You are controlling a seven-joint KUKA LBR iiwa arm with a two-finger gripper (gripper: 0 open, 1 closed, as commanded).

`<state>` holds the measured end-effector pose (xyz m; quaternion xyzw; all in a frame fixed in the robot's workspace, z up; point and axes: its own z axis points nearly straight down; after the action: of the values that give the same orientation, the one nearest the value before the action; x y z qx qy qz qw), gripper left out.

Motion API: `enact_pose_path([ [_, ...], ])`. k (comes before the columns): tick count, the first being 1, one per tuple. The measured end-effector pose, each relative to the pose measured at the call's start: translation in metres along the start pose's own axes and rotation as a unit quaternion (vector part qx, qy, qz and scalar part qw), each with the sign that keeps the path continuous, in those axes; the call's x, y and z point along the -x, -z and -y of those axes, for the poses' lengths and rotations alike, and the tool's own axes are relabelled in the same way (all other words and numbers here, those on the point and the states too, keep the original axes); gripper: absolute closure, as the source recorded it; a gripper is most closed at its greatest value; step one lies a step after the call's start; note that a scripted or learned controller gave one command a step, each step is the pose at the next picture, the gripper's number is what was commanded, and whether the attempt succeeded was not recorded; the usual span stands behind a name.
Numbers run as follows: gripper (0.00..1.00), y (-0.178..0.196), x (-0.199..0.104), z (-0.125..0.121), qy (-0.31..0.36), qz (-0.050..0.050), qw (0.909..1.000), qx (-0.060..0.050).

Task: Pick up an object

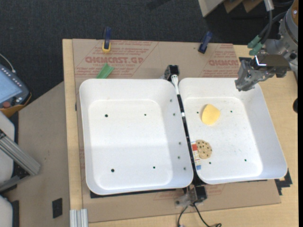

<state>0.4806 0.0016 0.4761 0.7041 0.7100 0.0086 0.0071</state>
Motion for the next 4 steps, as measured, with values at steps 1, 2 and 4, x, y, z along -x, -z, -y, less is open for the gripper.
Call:
enact_pose_path([
  [1,1.00,-0.131,-0.039,-0.025,-0.002,0.001,0.9998,-0.017],
  [2,1.00,-0.011,-0.090,-0.045,-0.001,-0.001,1.0000,-0.003],
  [4,1.00,-0.162,-0.072,0.007,-0.006,0.001,0.9999,-0.015],
])
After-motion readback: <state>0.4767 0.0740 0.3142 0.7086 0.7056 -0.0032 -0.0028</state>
